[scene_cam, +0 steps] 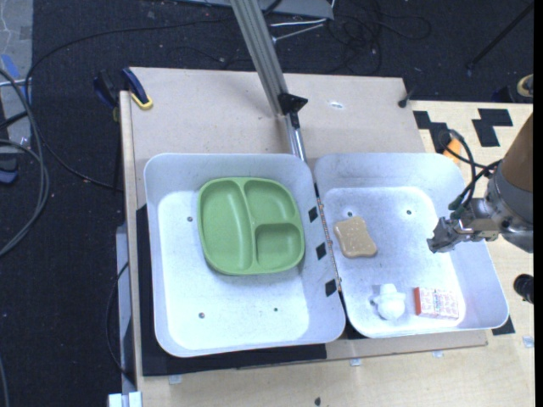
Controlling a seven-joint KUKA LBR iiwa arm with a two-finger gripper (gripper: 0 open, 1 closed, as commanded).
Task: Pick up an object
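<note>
We log two white bins side by side on the desk. The left bin carries a green divided plate, lying flat in the bin's upper half, nearer its right wall. The right bin carries three items: a tan bread-like slice near its left wall at mid-height; a small white lumpy object near the front edge; and a flat red-and-white packet just right of the white object, toward the front right corner. The gripper hangs over the right bin's right side, apart from all three items and above the packet. We see nothing between the jaws; whether they are open or closed we cannot tell.
</note>
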